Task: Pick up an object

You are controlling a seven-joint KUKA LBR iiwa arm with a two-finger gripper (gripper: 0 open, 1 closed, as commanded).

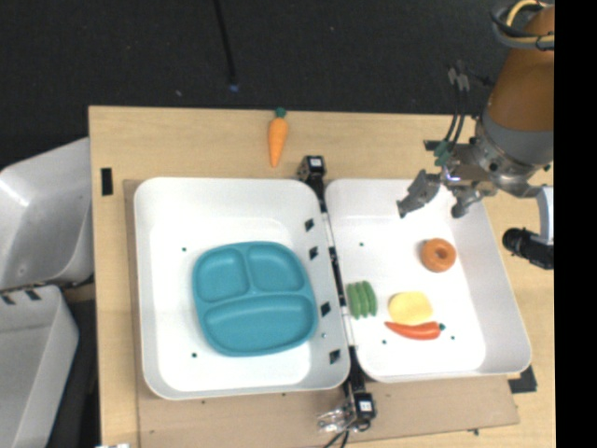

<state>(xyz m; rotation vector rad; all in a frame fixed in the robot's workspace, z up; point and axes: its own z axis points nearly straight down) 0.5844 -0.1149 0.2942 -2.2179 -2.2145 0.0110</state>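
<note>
We see the end effector (437, 196) poised over the far edge of the right bin (485, 343), its two fingers spread apart with nothing between them. In that bin lie an orange doughnut (437, 255), a yellow piece (409, 305) touching a red chilli (413, 330), and a green vegetable (361, 299) near the left wall, all apart from the fingers. The left bin (159, 343) holds a blue divided plate (254, 298), and a carrot (277, 137) rests on the worktop (187, 138) beyond the bins.
</note>
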